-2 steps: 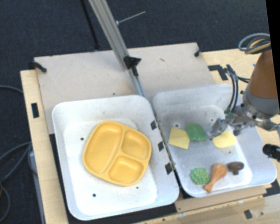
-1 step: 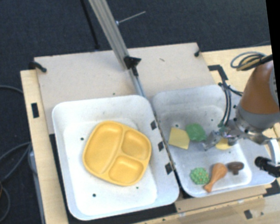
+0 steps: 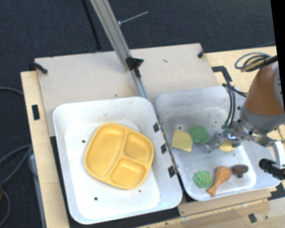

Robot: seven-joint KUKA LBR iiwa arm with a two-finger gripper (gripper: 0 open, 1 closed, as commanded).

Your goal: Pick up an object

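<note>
Dark carpet all around, and sitting on it a pale wooden bench (image 3: 121, 72) with two shallow white bins side by side. Left bin (image 3: 81, 202) has just one thing in it: a yellow divided plate (image 3: 118, 154), three compartments, lying flat around the middle.

Right bin (image 3: 183, 105) is where we've got all the small stuff, which makes sense since that's the side the arm (image 3: 263, 101) reaches in from. From what we can make out: a yellow wedge (image 3: 182, 141) that looks like toy cheese, a green leafy piece (image 3: 199, 134) touching it on its right, another bumpy green piece (image 3: 202, 178) lower down, a toy drumstick (image 3: 219, 178) just beside that, and a small dark brown thing (image 3: 239, 169) by the drumstick's fat end, maybe a mushroom, too small to say.

The gripper (image 3: 224, 142) is down low in the right half of that bin, with a small yellow object (image 3: 226, 147) right at its tip. That's our guess for the thing being picked. Honestly we can't tell how far apart the fingers are, or whether the yellow bit is actually between them or just lying under them. Too blurry and small at that spot.

Since it's sitting near the bin's right wall, a slip could easily nudge it against the side.
</note>
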